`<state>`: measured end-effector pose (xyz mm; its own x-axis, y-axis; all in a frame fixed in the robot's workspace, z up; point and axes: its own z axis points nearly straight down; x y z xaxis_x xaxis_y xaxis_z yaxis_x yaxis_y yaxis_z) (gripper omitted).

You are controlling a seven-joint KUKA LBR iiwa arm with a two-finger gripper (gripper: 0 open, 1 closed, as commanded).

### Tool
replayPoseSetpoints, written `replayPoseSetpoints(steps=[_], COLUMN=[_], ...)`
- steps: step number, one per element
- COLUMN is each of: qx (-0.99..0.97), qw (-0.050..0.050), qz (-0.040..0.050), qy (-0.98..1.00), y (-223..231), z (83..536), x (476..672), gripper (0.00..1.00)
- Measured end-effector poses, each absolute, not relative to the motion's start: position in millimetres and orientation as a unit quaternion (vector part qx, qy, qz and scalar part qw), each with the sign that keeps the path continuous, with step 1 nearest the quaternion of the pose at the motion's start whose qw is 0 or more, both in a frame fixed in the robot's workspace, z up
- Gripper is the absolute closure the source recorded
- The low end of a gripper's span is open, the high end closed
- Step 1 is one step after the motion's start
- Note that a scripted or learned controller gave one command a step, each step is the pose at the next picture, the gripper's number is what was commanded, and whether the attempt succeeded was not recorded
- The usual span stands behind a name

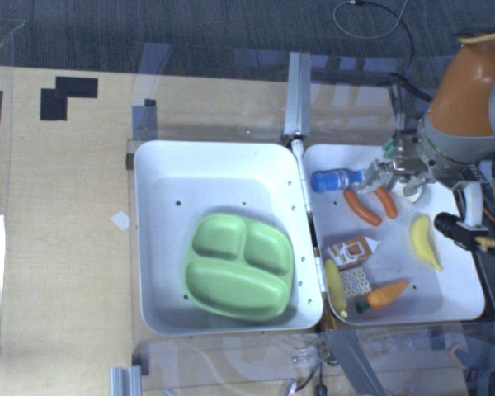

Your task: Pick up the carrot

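carrot [386, 294]: lying in the right bin [470, 304] near its front edge, at about 6 o'clock from the bin's middle — orange body pointing up toward 2 o'clock, dark green end down toward 8 o'clock.
around the carrot: a small checked packet [355, 282] is sitting just beside its green end at 10 o'clock, with a brown packet [351, 252] above that; a yellow corn cob [336, 287] is lying along the bin's left wall; a banana [425, 242] is resting apart at 1 o'clock from the carrot.
gripper [394, 175]: hanging over the far part of the right bin, at about 12 o'clock from the carrot and well apart from it, right above two sausages [373, 205] and just beside a blue bottle [337, 179].
jaws: i cannot tell how far they are parted — the metal parts are blurring together from above, and nothing is visibly sitting between them.
step in hand: judging from the spacing, the approach is only getting under way; the carrot is not yet touched.
next move: it is calling for a travel toward 6 o'clock until the gripper is over the carrot's thick middle, a turn to set the jaws across its slanted length, then a descent that is avoiding the checked packet.
left bin [161, 221]: holding a green divided plate [239, 265], taking no part here.
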<state>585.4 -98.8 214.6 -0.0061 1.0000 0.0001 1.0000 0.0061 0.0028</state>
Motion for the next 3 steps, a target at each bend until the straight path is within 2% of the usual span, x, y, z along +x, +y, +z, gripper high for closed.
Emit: replayPoseSetpoints(steps=[1, 2, 3], qx=[0.720, 0.852, 0.799], qw=[0.001, 0.000, 0.001], qz=[0.0008, 0.0014, 0.0011], qy=[0.694, 0.523, 0.601], y=[-130.6, -133.8, -177.2], z=[160.4, 140.1, 115.9], x=[514.1, 487.9, 487.8], gripper=[0.00, 0.00, 0.00])
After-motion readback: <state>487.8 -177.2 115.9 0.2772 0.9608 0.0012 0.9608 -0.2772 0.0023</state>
